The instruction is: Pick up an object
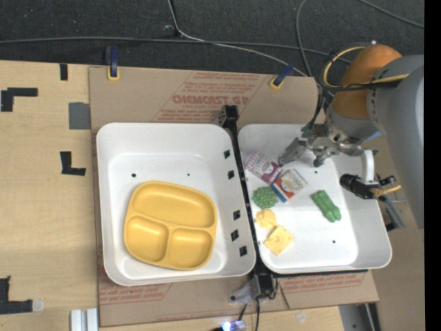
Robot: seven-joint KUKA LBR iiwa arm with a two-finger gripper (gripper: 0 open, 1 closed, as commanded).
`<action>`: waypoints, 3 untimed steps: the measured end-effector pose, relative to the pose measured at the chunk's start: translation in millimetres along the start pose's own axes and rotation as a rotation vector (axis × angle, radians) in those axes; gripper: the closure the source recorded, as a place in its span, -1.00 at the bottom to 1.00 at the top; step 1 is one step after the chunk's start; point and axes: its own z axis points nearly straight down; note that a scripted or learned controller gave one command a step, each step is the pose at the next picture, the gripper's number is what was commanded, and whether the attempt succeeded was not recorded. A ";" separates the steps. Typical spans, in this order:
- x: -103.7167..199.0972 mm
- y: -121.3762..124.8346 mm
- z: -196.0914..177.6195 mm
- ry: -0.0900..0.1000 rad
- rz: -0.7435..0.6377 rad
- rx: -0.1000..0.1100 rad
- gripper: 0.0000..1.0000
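Observation:
My gripper (pixel 303 154) hangs over the back of the right bin (pixel 358 247), its two fingers spread open with nothing between them. Just in front and to the left of it lie a small pink-and-white packet (pixel 259 165) and a colourful card packet (pixel 290 182). A green broccoli-like piece (pixel 264 198) sits below those. A green pickle-shaped toy (pixel 326 205) lies to the right. Two yellow pieces, a small lump (pixel 266 218) and a cheese wedge (pixel 278 240), rest near the bin's front left.
The left bin (pixel 117 143) holds a yellow divided plate (pixel 169 224). A black divider (pixel 238 178) runs between the bins. The grey arm with its orange band (pixel 365 74) stands at the right, with a black fitting (pixel 362 185) by the right bin's rim.

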 end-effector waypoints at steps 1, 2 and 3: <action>0.0 1.3 -13.6 0.000 0.000 -0.004 1.00; 0.1 -0.2 -56.3 0.000 0.001 -0.009 1.00; 3.5 -7.7 -115.1 0.000 0.001 -0.010 1.00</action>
